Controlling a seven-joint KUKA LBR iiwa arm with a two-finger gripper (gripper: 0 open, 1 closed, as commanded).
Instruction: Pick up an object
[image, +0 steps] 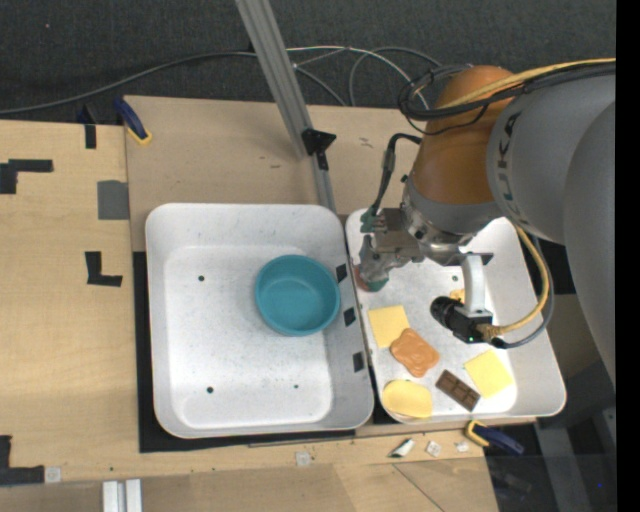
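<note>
My gripper (374, 276) hangs over the left side of the right bin (530, 400), just above a yellow square piece (388, 324). Nothing shows between its fingers. Below that piece lie an orange waffle-like piece (413, 352), a pale yellow round piece (408, 398), a small brown block (458, 389) and a second yellow square (489, 372). A blue bowl (296, 294) sits in the left bin (190, 330).
The grey arm with its orange band (470, 95) covers the upper part of the right bin. A black cable-fed part (455, 318) on a white bracket hangs beside the gripper. A slanted metal pole (290, 95) rises behind the left bin.
</note>
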